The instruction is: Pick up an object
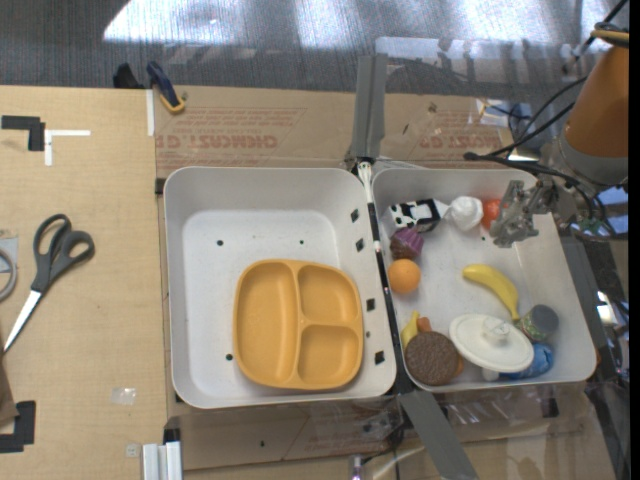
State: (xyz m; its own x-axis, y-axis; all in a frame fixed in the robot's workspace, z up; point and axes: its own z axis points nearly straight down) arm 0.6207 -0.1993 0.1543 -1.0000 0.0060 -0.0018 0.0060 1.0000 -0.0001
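The right bin (572,298) holds several small objects: a yellow banana (493,285), an orange ball (404,275), a purple piece (406,243), a black-and-white toy (417,213), a white lump (465,211), a red item (491,210), a brown round disc (432,357), a white lid-like dish (491,341) and a blue thing (535,358). My gripper (514,223) hangs over the bin's far right part, just right of the red item, above the banana. Nothing shows between its fingers.
The left bin (200,268) holds a yellow divided plate (298,323). Scissors (47,264) lie on the bench at the far left. A grey divider post (368,108) rises behind the gap between the bins. Cables (545,118) trail at the back right.
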